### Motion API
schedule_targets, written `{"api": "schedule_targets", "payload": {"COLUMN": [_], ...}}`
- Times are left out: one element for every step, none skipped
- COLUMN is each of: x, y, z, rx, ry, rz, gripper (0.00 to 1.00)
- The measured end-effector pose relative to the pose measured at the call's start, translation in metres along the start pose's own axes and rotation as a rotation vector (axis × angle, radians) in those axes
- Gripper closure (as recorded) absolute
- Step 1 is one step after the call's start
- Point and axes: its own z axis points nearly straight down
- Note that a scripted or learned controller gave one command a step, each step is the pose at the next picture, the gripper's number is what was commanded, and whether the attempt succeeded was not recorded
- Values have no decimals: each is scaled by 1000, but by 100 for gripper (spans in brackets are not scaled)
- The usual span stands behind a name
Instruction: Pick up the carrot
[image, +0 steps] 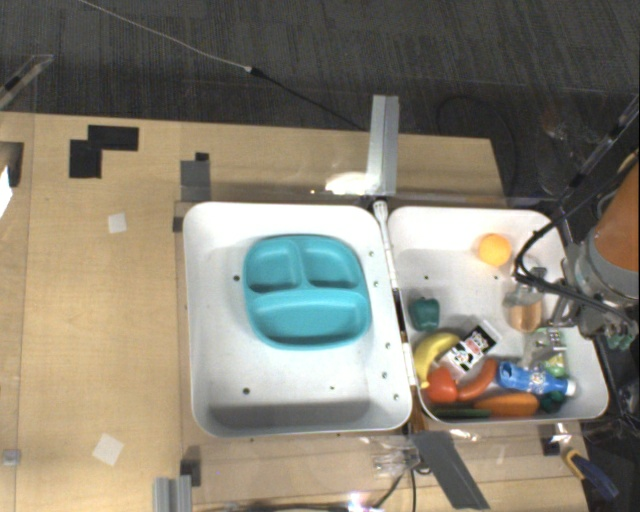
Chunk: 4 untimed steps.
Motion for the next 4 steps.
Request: {"api": "schedule_targets", "payload": {"x": [-32,-121,-168,-174], "y": [-11,-48,-49,-48], "z": [115,118,118,102], "rx": [2,-1,-4,2], "ry": [-9,-5,10,-16], "rz": [-322,-153,-28,-30], "gripper": [0,0,0,100]}}
